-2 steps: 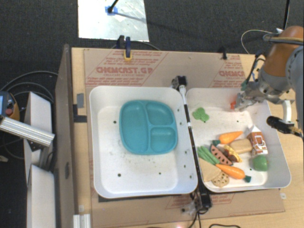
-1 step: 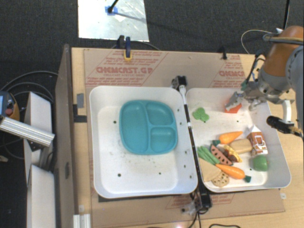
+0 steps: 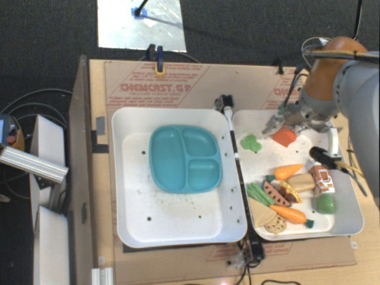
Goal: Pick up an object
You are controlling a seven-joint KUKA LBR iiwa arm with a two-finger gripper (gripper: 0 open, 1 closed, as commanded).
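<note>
Bench (image 3: 178,79) topped w/ printed cardboard, two white bins side by side on it. Arm (image 3: 356,82) comes in from the right, grey w/ orange band, bent down over the far part of the R bin (image 3: 350,218). L bin (image 3: 127,177) holds just a teal plate (image 3: 184,159), three compartments, lying flat approx. mid-bin.

R bin carries all the small stuff. Gripper (image 3: 278,123) sits low at the bin's far side, a bit left of centre. Red-orange block (image 3: 285,138) lies right at its tip, on the near-right side, touching or nearly so. Can't tell if the gripper is open, closed or clamped on the block: the view is too small and the wrist shadows it.

Green scrap (image 3: 250,142) lies left of the block, near the wall between the bins.

Rest clusters in the near half. Green ball (image 3: 325,204) is at the right. Red-white carton (image 3: 323,180) is just beyond the ball. Tan bread (image 3: 301,183) sits left of the carton, touching it. Far carrot (image 3: 289,171) lies just beyond the bread. Near carrot (image 3: 290,214) lies nearer, tip pointing left. Green beans (image 3: 257,192) are at the cluster's left. Cracker (image 3: 274,223) sits by the near rim.
</note>
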